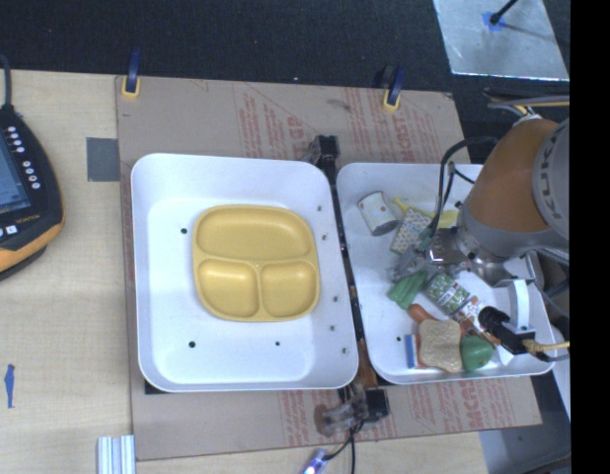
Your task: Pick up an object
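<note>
I am looking down at the gripper [430, 255], which is hanging low over the pile of small things [435, 294] in the right bin [384, 363]. That pile is where my pick is waiting. I cannot tell what the hand is doing, because the arm [512, 191] is covering it. The yellow tray [256, 262] is sitting alone in the left bin [157, 344], well apart from the pile.

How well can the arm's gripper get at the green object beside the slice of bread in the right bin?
Probably yes. The round green object lies uncovered at the right white bin's near edge, touching only the bread slice, and the gripper hangs over the same bin.
</note>
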You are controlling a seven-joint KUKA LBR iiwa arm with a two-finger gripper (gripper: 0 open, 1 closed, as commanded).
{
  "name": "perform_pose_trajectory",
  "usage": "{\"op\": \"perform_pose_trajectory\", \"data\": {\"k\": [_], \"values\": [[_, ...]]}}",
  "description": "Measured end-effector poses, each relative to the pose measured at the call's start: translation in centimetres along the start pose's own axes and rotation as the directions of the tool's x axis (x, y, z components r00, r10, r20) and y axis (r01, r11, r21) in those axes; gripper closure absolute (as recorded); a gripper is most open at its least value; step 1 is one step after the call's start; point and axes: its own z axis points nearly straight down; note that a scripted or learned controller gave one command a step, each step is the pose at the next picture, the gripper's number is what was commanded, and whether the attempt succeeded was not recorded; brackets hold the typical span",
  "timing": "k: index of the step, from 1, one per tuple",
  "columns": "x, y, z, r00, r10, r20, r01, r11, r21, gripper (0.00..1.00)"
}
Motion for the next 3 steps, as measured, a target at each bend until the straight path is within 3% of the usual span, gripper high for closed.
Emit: {"op": "perform_pose_trajectory", "data": {"k": [1, 2, 3], "values": [[2.9, -0.6, -0.1, 1.000, -0.004, 0.000, 0.004, 1.000, 0.000, 0.00], [2.7, -0.6, -1.1, 1.000, -0.006, 0.001, 0.006, 1.000, 0.002, 1.00], [-3.0, -2.6, -6.0, 1.000, 0.002, 0.001, -0.002, 1.000, -0.005, 1.00]]}}
